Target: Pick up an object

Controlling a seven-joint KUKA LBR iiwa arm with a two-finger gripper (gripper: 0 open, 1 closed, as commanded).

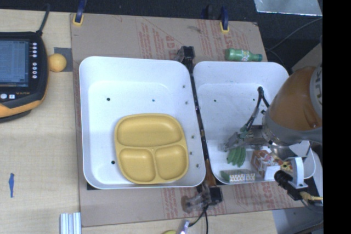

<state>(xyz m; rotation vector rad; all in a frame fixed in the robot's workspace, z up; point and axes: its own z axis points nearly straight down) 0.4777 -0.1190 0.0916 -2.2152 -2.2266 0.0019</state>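
My gripper (237, 142) is low in the right bin (230, 76), near its front, with the grey arm and its orange band (293, 101) coming in from the right. Just under and in front of the gripper lies a small green object (237, 157), and I cannot tell whether they touch. To the right of it sits a red and white packet (263, 159). A pale ridged block (239, 177) rests against the bin's front wall. The arm hides the right side of this bin.
The left bin (98, 79) holds a yellow divided plate (151, 147). Outside the bins, a green bottle (243, 55) lies behind the right bin, and a yellow ball (56, 62) and a teach pendant (19, 74) sit at the left.
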